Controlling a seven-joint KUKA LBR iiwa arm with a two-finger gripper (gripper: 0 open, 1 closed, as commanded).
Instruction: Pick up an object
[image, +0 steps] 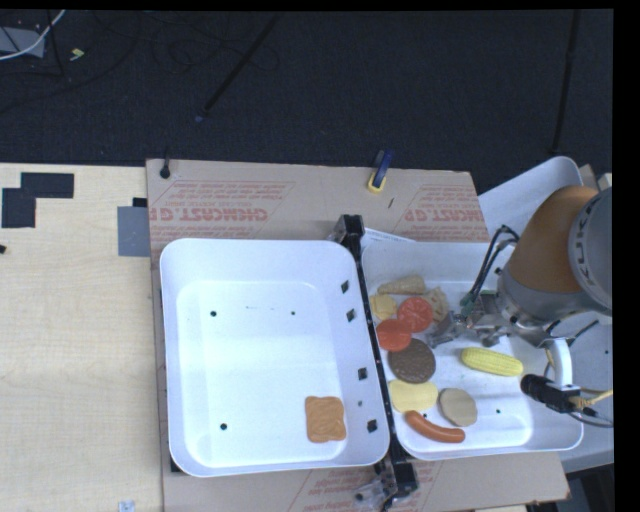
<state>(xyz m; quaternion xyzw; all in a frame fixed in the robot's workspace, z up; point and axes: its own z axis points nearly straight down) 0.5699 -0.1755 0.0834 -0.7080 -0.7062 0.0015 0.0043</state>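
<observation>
On the pale tabletop (70, 340), the left bin (200, 262) holds one orange waffle-like piece (325, 418) near its front right corner. The right bin (505, 437) carries toy food: a red tomato slice (416, 313), a brown round patty (412, 362), a sausage (434, 428) and a corn cob (491, 361). The jaws (468, 327) sit low just beside the tomato slice; I cannot tell whether they are wide or narrow.
</observation>
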